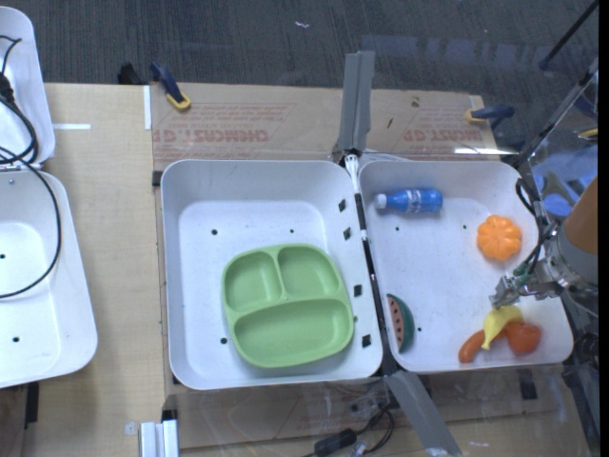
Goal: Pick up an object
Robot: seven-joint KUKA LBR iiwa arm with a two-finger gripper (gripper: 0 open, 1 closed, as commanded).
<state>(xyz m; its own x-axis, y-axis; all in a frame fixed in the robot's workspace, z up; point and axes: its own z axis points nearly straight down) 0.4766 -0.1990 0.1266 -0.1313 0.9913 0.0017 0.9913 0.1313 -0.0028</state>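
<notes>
The gripper [521, 288] hung low over the right bin [433, 346], just above a yellow banana [499, 324]. I could not tell how its tips stood. A tomato [524, 337], a carrot [470, 347], an orange pumpkin [500, 237] and a blue bottle [410, 201] lay nearby. A green plate [285, 304] sat in the left bin [190, 255].

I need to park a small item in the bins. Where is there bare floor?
Right bin: free middle, between bottle, pumpkin and melon slice. Left bin: strips around the green tray. Crowded: right bin's near-right corner, by the banana and gripper.
</notes>
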